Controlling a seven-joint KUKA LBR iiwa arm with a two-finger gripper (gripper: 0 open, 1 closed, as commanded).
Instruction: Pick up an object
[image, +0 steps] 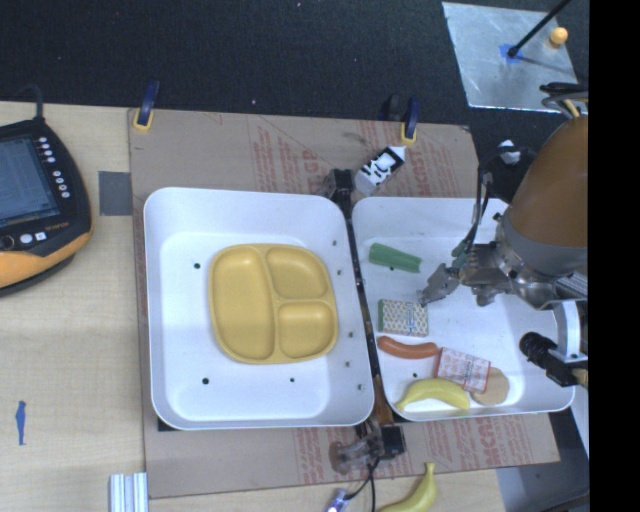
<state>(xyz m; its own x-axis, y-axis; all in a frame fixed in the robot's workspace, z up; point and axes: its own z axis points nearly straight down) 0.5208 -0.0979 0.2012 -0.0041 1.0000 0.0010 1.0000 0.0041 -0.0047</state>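
Observation:
The right bin (455, 215) holds a green block (394, 258), a small checkered packet (403, 318), a red sausage (408, 348), a yellow banana (435, 395), a pink-and-white packet (463, 367) and a round tan biscuit (493, 386). My gripper (440, 285) hangs over this bin's middle, just right of the checkered packet and below the green block. Nothing is seen held in it. The arm's grey and orange body (550, 210) covers the bin's right side.
A yellow divided plate (272, 302) lies in the left bin (165, 300). A second banana (412, 492) lies off the bins at the bottom edge. A black-and-white object (380, 167) sits behind the bins, and a control pendant (35, 205) is at far left.

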